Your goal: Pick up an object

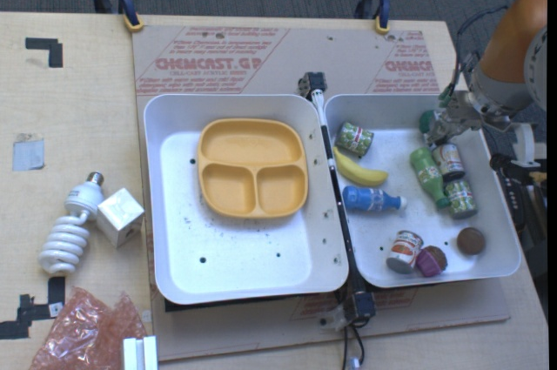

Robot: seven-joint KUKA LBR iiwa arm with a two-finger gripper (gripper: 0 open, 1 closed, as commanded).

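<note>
The right bin (500, 185) holds several small items: a green can (355, 137), a banana (359, 171), a blue bottle (372, 200), a green bottle (427, 175), a brown-labelled can (450, 160), a green-labelled can (460, 198), a red and white can (404, 251), a purple piece (431, 260) and a brown ball (471, 241). My gripper (446, 126) is low at the bin's far right, just above the brown-labelled can and beside a dark green item (427, 122) partly hidden by it. I see nothing clearly held.
The left bin (174, 255) holds a yellow divided tray (253, 166). Left of the bins a light bulb (70, 227), a white cube (120, 216) and a crumpled reddish bag (83, 333) lie on the bench. Cables hang off the bench's right side.
</note>
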